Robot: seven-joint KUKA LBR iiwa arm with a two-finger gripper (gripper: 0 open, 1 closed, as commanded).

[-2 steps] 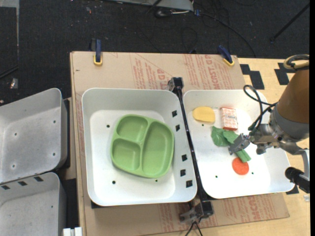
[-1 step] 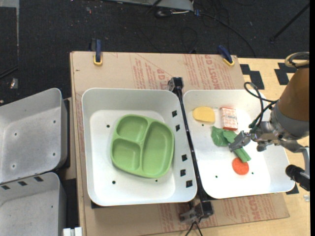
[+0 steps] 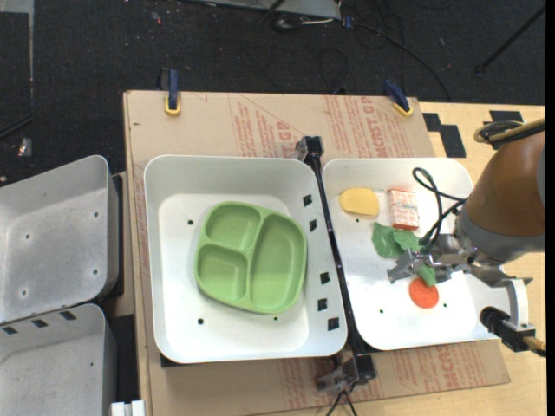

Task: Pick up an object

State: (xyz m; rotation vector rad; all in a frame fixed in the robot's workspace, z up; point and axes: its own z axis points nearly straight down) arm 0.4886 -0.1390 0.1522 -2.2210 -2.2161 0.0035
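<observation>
Orange-red, the round disc (image 3: 424, 295) lies at about five o'clock in the right bin (image 3: 451, 332), the hand (image 3: 414, 267) low just above it, grip unreadable, so the pick looks unfinished: close, then lift.

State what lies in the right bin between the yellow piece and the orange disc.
In the camera view, the green leafy piece lies between the yellow piece and the orange disc, with the claw over its lower end.

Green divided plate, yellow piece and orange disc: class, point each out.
green divided plate (image 3: 251, 257), camera view, centre ridge.
yellow piece (image 3: 359, 201), camera view, its middle.
orange disc (image 3: 424, 295), camera view, its top face.
</observation>
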